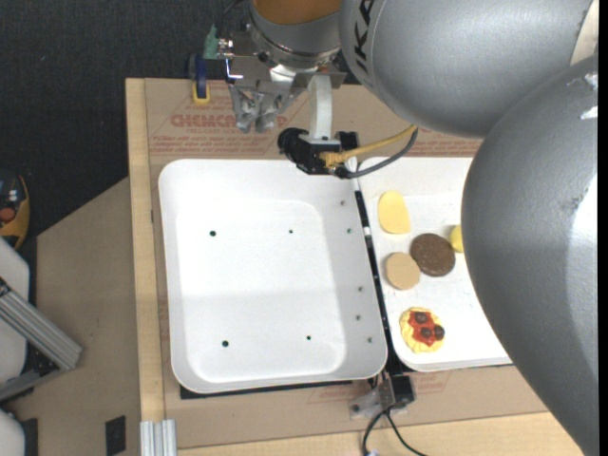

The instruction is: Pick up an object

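The left bin (256,283) lies on the brown board (142,255). Above its far rim hangs the gripper (255,117), over the board rather than the bin; its fingers sit close together with nothing visible between them, though whether they are fully closed I cannot tell. The right bin (456,350) holds the objects: a pale yellow piece (394,212) with its long axis running near to far, a dark brown disc (433,254) touching a tan disc (402,272), and a yellow round with red topping (423,330).

I see a tan bench (152,255). Two white bins on it: left bin (256,283), right bin (456,350), touching side by side.
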`<state>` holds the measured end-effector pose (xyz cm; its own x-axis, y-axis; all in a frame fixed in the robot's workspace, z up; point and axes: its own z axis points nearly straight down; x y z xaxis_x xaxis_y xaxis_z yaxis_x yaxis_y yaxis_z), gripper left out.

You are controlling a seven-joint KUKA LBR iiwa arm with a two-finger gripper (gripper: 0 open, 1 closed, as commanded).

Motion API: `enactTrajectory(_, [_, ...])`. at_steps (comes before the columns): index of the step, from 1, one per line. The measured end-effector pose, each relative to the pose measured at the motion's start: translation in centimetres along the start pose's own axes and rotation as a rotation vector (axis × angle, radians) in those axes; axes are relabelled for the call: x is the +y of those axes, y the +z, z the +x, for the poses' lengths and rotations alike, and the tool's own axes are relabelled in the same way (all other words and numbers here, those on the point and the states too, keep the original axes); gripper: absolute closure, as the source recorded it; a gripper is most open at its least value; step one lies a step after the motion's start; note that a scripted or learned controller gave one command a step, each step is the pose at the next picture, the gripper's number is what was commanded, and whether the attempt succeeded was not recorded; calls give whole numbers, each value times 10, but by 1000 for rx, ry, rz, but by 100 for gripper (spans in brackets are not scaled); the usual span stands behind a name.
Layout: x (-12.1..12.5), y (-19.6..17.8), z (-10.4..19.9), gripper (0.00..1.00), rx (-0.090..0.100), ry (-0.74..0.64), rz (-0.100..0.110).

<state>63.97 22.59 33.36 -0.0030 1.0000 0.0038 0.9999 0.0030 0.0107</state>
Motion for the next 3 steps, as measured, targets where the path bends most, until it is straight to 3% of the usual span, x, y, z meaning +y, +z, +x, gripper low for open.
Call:
enactTrajectory(1, [7, -28, -141, 100, -7, 15, 5])
enactTrajectory(2, [-12, 48, -94, 100, -4, 0, 20])
enactTrajectory(3, [-21, 33, -104, 100, -4, 4, 14])
